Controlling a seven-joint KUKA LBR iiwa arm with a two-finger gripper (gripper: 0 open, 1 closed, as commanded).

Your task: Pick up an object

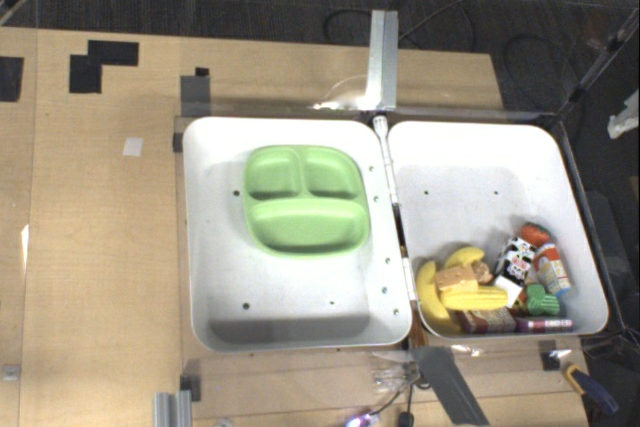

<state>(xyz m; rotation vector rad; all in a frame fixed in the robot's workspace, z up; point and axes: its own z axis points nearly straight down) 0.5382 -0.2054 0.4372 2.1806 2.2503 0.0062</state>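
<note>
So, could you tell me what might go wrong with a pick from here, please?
1. The small objects are heaped tightly in the near corner of the right bin; the banana touches its neighbours, so a grasp may catch two things or none.
2. The heap sits against the bin's walls, so the fingers could strike the rim.
3. The green divided plate lies flat in the left bin, offering little edge to pinch.

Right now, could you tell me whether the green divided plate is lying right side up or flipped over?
Right side up: the green divided plate lies flat in the left bin, its three compartments facing upward.
</note>
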